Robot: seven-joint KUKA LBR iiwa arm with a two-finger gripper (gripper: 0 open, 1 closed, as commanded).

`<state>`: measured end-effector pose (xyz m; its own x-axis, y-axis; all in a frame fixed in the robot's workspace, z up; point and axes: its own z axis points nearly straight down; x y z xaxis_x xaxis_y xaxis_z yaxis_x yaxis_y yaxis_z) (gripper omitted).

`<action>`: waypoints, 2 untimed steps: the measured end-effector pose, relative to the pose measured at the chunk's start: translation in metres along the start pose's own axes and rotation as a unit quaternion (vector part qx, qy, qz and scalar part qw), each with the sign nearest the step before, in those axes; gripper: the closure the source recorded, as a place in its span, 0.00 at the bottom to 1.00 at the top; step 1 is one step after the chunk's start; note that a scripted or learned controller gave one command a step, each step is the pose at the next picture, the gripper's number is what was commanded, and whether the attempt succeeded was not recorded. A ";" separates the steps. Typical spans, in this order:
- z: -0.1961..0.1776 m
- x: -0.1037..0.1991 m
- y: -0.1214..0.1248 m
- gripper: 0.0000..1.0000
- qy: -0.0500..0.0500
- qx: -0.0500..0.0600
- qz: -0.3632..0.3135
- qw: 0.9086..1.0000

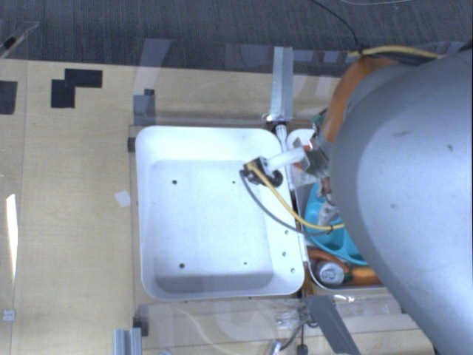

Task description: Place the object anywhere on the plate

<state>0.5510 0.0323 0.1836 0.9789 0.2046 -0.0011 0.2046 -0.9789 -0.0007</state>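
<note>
The arm's big grey body (403,191) covers most of the right bin. A blue plate (323,214) peeks out from under it, by that bin's left wall. My gripper (316,167) hangs over the plate's far end, largely hidden by the wrist. An orange, carrot-like object (341,260) lies against the plate's near side. Just in front of it stands a small silver can (329,274). I cannot tell whether anything is held.
The left white bin (159,220) lies to the left of the arm, sharing a wall with the right bin. A white round thing (299,137) sits at the right bin's far left corner. A grey post (281,83) stands behind the bins.
</note>
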 end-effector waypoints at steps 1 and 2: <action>-0.086 0.019 -0.057 0.00 0.004 -0.001 -0.025 1.000; -0.235 -0.044 -0.033 0.00 0.006 -0.002 0.002 1.000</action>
<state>0.5017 0.0556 0.4191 0.9794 0.2016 0.0110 0.2016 -0.9795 0.0030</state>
